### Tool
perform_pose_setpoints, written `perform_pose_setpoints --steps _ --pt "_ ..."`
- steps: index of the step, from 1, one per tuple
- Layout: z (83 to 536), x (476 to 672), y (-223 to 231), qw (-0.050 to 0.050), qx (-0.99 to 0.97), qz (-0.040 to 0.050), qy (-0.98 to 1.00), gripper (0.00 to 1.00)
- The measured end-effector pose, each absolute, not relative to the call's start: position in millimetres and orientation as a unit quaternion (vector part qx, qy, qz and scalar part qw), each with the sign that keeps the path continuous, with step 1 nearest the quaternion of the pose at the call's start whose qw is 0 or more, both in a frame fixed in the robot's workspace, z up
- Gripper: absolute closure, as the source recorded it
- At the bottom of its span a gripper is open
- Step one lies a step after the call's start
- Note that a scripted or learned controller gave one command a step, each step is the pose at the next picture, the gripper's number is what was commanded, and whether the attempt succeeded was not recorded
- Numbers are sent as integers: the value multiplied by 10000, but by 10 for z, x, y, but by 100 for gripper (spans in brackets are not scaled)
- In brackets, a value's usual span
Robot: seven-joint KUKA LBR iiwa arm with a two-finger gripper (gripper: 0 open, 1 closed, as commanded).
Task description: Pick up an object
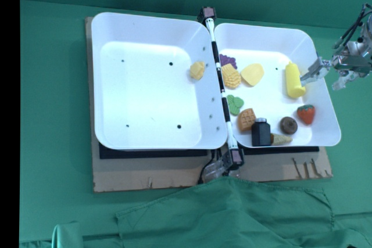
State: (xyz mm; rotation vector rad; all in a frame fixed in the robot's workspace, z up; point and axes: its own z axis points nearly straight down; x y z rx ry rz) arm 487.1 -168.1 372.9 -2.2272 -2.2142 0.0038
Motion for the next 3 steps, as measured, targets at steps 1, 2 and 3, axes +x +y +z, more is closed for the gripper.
perform_pose_setpoints --steps 1,2,3 --pt "2808 5285 -1348 38 -7073 28 -7069 0" --pt "2864 5281 -1371 1 -7083 10 -7059 0" --pt "1843 5300 -1335 -1 -7089 4 -7054 0"
